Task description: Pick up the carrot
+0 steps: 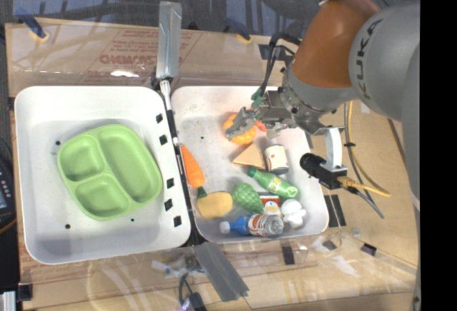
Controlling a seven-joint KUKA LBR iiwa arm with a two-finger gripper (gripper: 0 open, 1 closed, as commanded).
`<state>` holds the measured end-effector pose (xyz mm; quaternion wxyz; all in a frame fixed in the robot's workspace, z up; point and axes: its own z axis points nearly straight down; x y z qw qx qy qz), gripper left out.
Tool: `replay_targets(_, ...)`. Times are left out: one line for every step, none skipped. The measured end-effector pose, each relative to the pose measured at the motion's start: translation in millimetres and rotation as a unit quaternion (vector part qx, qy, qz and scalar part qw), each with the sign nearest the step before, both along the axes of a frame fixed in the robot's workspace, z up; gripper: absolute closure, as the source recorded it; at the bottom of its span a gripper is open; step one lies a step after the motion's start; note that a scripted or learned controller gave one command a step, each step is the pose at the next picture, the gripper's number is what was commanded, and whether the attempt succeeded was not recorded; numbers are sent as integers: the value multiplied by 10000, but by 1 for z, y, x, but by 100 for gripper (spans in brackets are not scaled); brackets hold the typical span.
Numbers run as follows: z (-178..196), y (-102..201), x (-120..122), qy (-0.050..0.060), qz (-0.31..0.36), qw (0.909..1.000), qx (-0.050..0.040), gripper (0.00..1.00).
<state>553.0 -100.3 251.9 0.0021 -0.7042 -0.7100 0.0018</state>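
The carrot [192, 167] lies in the right bin [214, 106], tight against that bin's left wall about halfway down its length, its orange body slanting and its green end toward the near edge. Just beyond that end, near the bin's near-left corner, sits a yellow potato-like piece [215, 205], and beside it a green bumpy vegetable [247, 197]. The gripper [246, 119] hangs over the far middle of the same bin, well apart from the carrot, directly above an orange and yellow toy [240, 133] that rests on the bin floor. Whether the jaws are open or closed I cannot tell, since the dark metal of the wrist covers them from this angle. A tan wedge [251, 155] lies just toward the near side of the orange toy, with a small white can [276, 159] touching its right side. A green bottle [273, 182] lies tilted below the can, and along the near edge are a clear bottle with a red label [255, 224] and a white lumpy object [292, 211] by the near-right corner. The left bin [43, 110] holds a green divided plate [109, 170] with three compartments, set a little left of that bin's middle. The arm [357, 53] comes in from the right, its orange band above the far-right corner of the right bin.
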Motion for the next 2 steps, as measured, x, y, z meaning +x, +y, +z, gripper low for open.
replay_targets(-34,-47,43,-3,-25,10000,-7,0)
replay_targets(-145,-45,90,-1,274,9996,-4,0)
